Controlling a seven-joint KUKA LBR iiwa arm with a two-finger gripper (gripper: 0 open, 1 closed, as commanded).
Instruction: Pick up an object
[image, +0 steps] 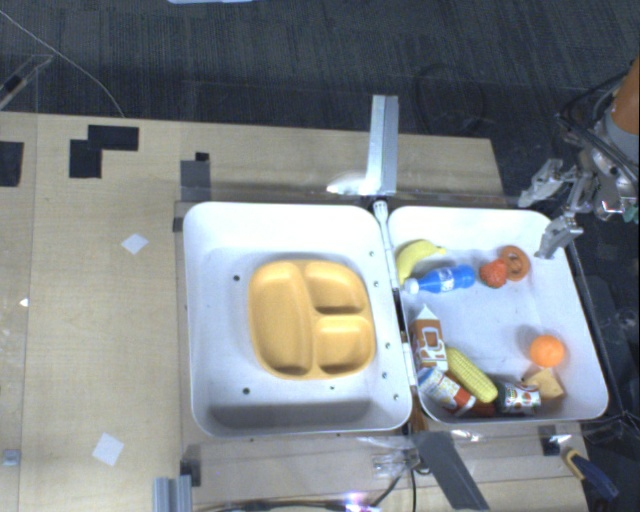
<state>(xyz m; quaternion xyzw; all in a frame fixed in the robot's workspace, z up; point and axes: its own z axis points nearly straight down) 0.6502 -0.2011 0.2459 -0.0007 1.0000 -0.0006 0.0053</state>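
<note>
Wooden bench (90, 330), two white bins: gripper (562, 232), grip unreadable, poised at right bin's (590, 330) far corner, pre-pick; next, descend onto round orange fruit (546, 350).

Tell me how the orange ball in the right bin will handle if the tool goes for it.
The orange ball looks round and smooth, so it will probably roll away if nudged off-centre. It sits on bare floor of the right bin close to the far wall, which may stop it. Its surface seems glossy, so two fingers could slip unless they close across its middle. It is likely light.
</note>
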